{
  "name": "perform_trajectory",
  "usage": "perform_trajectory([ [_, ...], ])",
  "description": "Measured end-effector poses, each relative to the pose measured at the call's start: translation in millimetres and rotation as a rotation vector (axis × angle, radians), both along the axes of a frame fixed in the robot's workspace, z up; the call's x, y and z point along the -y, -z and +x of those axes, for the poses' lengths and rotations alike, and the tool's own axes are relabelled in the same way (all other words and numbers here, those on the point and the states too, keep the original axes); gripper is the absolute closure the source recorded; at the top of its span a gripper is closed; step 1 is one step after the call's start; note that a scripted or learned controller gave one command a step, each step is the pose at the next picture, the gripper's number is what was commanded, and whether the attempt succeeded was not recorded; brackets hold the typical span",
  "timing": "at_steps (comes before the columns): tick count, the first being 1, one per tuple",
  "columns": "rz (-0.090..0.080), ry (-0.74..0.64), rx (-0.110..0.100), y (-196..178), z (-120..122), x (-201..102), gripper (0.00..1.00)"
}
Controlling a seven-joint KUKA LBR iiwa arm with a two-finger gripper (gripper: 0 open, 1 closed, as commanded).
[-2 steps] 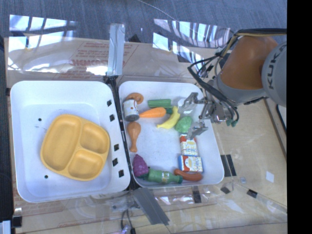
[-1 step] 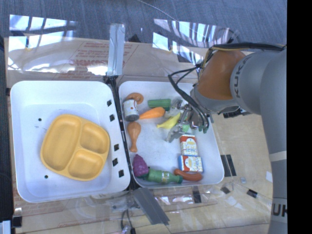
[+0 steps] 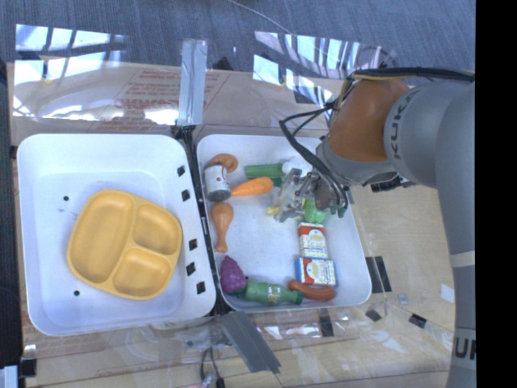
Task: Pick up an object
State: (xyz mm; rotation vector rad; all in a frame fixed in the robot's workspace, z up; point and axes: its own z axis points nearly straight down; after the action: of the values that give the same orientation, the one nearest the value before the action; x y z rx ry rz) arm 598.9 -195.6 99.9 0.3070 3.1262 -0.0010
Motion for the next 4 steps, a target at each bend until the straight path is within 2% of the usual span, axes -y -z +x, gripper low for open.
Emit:
perform_trajectory([
  [1,0.001,-0.061,0.007,-106.3,5.1,-72.8,1.00],
  [2,0.003,-0.023,-0.007,-50.0,34.7,-107.0,1.00],
  [3,0.000,-0.147,0.000,-86.8,26.4,-46.8,1.00],
  [4,0.001,-0.089,-0.007,-10.3,7.1,-101.2,1.00],
])
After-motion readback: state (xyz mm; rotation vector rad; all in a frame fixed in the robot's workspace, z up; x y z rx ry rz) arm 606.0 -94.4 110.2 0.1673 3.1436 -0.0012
